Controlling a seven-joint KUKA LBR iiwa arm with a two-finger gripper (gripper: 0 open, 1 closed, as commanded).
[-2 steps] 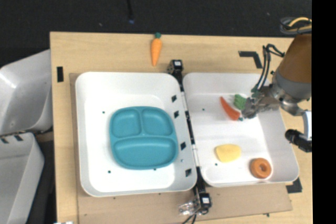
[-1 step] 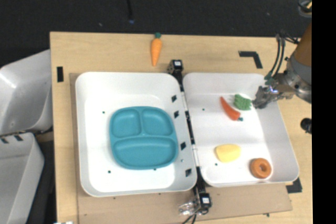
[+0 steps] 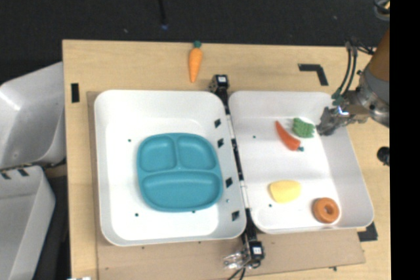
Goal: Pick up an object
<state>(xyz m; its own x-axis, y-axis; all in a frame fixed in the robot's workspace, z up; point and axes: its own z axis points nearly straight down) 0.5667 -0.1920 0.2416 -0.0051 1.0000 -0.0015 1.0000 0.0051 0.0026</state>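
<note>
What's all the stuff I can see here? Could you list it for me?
bins: 2, white, side by side on the bench
plate: 1, teal, three compartments, in the left bin
carrot: 1, orange, on the bench behind the bins
chili: 1, red, right bin, far half
green toy: 1, green, right bin, touching the chili
yellow toy: 1, yellow, right bin, near half
donut: 1, orange-brown, right bin, near right corner
bench: 1, tan wood
gripper: 1, grey, over the right bin's far right edge, beside the green toy
</note>
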